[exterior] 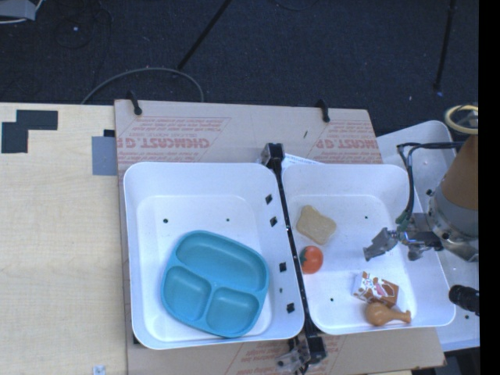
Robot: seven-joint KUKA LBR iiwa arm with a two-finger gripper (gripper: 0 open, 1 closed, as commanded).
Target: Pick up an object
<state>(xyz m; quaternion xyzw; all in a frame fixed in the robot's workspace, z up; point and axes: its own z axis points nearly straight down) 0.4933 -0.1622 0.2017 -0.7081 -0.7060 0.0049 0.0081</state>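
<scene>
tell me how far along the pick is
Nothing looks picked yet. The slice of tan toast, red tomato, small red-and-white packet and brown chicken drumstick all lie in the right white bin. The pincer sits over that bin's right side. Grasping and lifting remain.

Even, bright light fell on the two shallow white plastic bins [205,180], nearly washing them out; the upper frame stayed dim, shadows soft, detail slightly blurred throughout.
</scene>
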